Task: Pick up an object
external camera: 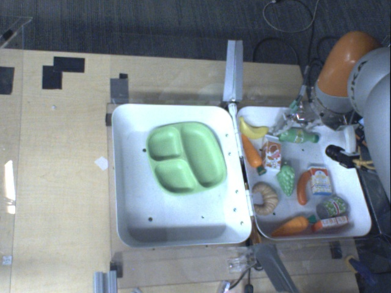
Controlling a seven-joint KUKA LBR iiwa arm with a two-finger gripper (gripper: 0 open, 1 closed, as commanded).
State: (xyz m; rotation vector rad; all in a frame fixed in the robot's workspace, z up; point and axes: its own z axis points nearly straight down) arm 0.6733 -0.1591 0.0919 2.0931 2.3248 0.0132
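Observation:
My gripper [294, 118] hangs low over the far end of the right bin [364, 215], below the orange wrist band. It sits just above a green bottle [299, 137] lying on its side; I cannot tell whether it touches the bottle. Nearby in that bin lie a yellow banana [252, 128], an orange carrot [251, 152] and a small red-and-white carton [272, 155].
More toy food lies in the right bin: a green bumpy piece [286, 179], a bagel [265, 198], a juice carton [319, 181], a second carrot [291, 226] and a green netted ball [333, 206]. The left bin [131, 182] holds a green divided plate [185, 156].

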